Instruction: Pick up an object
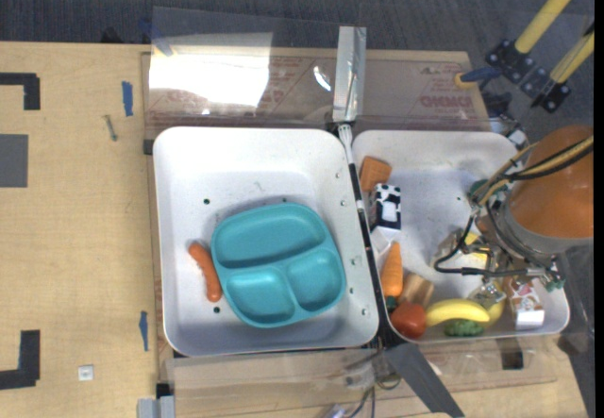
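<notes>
- Reaching in from the right edge of the frame, the grey arm with its orange band (563, 194) hangs over the right bin (429, 157), wrist low above the bin's lower right part.
- Gripper (502, 282) sits under the wrist amid cables and small hardware; whether it is parted or closed, and whether it has hold of anything, I cannot tell.
- Right bin contents, along its left wall from the top down: an orange block (376, 169), a black-and-white patterned item (387, 206), an orange carrot (392, 271) lying lengthwise.
- Lower left corner of the right bin: a red tomato-like piece (410, 319), touching a tan piece (418, 291) just above it.
- Yellow banana (461, 313) lies along the bottom wall of the right bin, just left of the gripper; a small dark green item (460, 329) lies under its lower edge.
- White and red small object (527, 305) lies in the lower right corner of the right bin, below the wrist.
- Left bin (189, 161) holds a teal divided plate (276, 262), three compartments, set in the bin's lower half.
- Orange-red sausage-shaped toy (205, 271) lies just left of the plate, near its rim.
- Light wood tabletop (71, 218) spreads to the left of the bins, with black corner marks and blue tape bits.
</notes>
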